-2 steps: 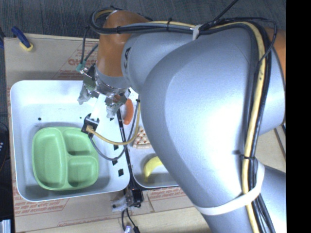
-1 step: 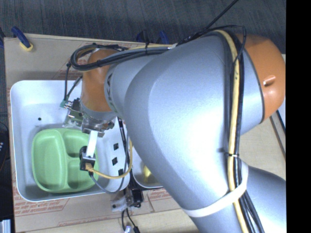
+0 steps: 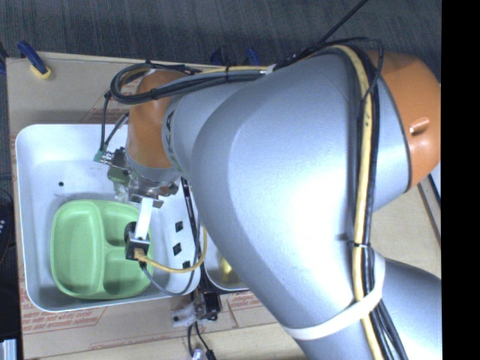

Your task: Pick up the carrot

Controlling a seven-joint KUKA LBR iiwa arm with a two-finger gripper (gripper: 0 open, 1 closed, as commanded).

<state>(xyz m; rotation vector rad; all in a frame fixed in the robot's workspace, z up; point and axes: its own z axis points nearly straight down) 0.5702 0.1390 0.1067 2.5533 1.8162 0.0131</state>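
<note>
Grey arm (image 3: pixel 300 186) bulks nearest the lens, reaching from the right, its orange-banded wrist (image 3: pixel 150 137) pointing down over the middle of the left bin (image 3: pixel 30 148). Gripper (image 3: pixel 141 193) sits at the upper right edge of the green divided tray (image 3: pixel 82 253); its opening cannot be told. Tray fills the bin's lower left corner; the carrot's place cannot be told.

We can read no word, number or brand anywhere. The nearest thing to lettering is a row of small red printed marks (image 3: pixel 58 317) on the brown cardboard sheet (image 3: pixel 82 331) at the lower left of the frame, just below the shallow white plastic bin (image 3: pixel 20 201). They are too small and blurred for us to make out.
</note>
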